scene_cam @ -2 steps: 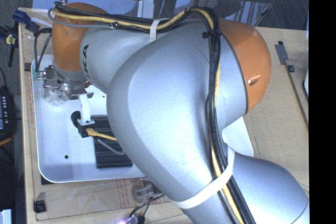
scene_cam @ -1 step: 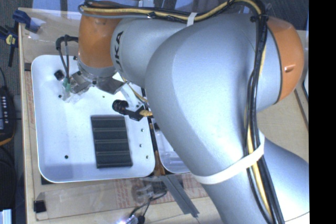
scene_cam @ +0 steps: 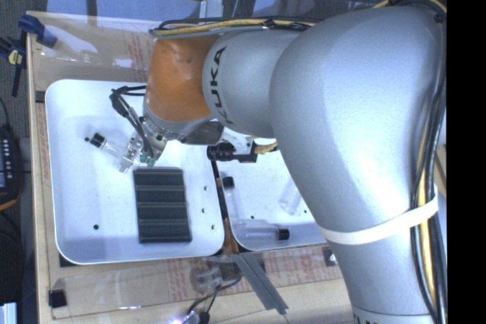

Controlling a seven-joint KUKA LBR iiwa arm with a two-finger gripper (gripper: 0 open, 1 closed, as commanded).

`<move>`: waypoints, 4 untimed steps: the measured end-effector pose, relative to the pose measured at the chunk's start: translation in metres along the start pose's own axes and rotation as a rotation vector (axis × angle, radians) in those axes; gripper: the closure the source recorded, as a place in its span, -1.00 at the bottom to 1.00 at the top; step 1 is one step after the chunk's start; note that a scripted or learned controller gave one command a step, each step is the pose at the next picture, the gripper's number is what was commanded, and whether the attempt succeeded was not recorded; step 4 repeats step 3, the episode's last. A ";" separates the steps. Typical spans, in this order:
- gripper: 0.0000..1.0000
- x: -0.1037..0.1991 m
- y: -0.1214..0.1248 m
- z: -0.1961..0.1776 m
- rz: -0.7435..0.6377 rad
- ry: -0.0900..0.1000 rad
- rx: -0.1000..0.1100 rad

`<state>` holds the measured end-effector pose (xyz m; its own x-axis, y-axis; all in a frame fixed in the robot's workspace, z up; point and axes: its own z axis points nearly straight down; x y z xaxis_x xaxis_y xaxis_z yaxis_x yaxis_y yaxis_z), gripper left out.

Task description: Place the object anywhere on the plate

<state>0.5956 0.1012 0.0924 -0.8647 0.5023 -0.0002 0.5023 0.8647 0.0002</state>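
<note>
Left bin [scene_cam: 61,163], upper-left part: small clear vial [scene_cam: 111,150] lies flat, long axis slanting from upper left to lower right, black cap at the upper-left end, clear end right by the gripper [scene_cam: 141,151]. Gripper hangs just above the dark ribbed plate [scene_cam: 162,205]; can't tell if it's open or closed. Right bin [scene_cam: 304,235] has another capped tube [scene_cam: 260,233].

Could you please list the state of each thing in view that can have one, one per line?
Arm: reaching in from the right, across both bins.
Gripper: low over the left bin, just above the dark ridged plate.
Clear vial with black cap: lying flat in the left bin.
Clear tube with dark cap: lying flat in the right bin.
</note>
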 end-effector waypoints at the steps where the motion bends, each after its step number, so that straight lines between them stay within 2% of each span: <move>1: 1.00 0.062 0.023 0.002 0.301 0.004 0.006; 2: 1.00 0.081 0.020 0.002 0.841 0.004 0.009; 3: 1.00 0.009 -0.001 -0.004 0.996 0.001 0.003; 4: 1.00 0.009 -0.001 -0.004 0.996 0.001 0.003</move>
